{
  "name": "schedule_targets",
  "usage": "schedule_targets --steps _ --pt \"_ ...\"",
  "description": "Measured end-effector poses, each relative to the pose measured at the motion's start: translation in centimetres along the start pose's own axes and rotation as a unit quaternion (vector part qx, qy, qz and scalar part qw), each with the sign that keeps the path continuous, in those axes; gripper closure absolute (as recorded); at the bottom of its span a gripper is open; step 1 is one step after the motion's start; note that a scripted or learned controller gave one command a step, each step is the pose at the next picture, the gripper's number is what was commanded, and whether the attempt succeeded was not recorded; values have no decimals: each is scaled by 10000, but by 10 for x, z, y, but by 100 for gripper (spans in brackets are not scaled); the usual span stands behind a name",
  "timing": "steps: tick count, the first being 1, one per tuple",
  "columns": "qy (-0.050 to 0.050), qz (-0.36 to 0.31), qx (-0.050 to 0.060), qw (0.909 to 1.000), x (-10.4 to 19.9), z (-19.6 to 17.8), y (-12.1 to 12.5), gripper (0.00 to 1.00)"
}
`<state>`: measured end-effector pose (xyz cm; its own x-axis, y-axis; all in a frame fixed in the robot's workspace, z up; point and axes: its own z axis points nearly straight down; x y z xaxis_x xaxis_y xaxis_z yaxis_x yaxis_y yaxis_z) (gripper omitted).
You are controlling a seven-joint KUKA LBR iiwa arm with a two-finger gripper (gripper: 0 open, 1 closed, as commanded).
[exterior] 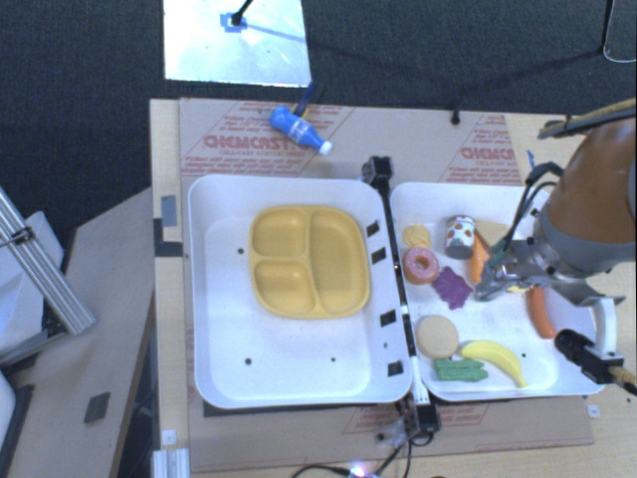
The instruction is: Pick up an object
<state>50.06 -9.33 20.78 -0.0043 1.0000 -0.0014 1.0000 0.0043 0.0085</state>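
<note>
Camera view places my gripper low in the right bin, beside the purple toy; jaw state cannot be determined, possibly masked by my wrist.

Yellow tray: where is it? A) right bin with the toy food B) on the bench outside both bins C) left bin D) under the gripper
C: the yellow tray lies flat in the left bin, while the banana and donut sit in the right bin.
</note>
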Motion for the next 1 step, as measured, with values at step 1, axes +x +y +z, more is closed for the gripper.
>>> schedule_targets --steps 1 --pt "3 -1 21 10000 0 -18 2 100"
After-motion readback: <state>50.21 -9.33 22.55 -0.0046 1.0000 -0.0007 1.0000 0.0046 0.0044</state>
